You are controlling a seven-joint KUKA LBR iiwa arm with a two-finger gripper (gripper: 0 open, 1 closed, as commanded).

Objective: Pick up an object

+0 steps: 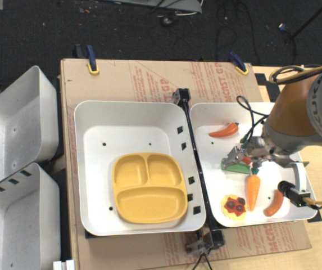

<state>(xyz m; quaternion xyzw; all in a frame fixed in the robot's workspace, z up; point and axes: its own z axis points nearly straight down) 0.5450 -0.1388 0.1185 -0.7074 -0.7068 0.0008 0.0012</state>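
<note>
Barely under way, by the look of it. Low over the middle of the right-hand shallow white bin (211,151) on the cardboard-topped table (149,77): the grey-and-orange arm's metal hand (246,153), poised right at a small green plastic toy (234,163), perhaps touching it. Impossible to tell whether spread or pressed together, given the bulk of the wrist and its black cables above.

No object visibly pinched, none raised clear of the bin floor. Scattered around the green piece:
- an orange toy carrot (253,190) just beside it, pointing toward the bin's near edge
- a red toy chilli pepper (223,130) toward the far edge
- a reddish-orange toy sausage (273,203) by the near right corner
- a flat yellow round piece topped with dark berries (234,206) against the near edge

Sitting well apart in the left-hand white bin (93,128), toward its near edge: a yellow three-compartment plastic plate (149,187).

Judged done so far: positioning over a likely target, probably the green toy. Judged still to do: closing firmly on it, lifting it off the bin floor, showing a grip secure enough to carry. Too early to call a successful pick.
</note>
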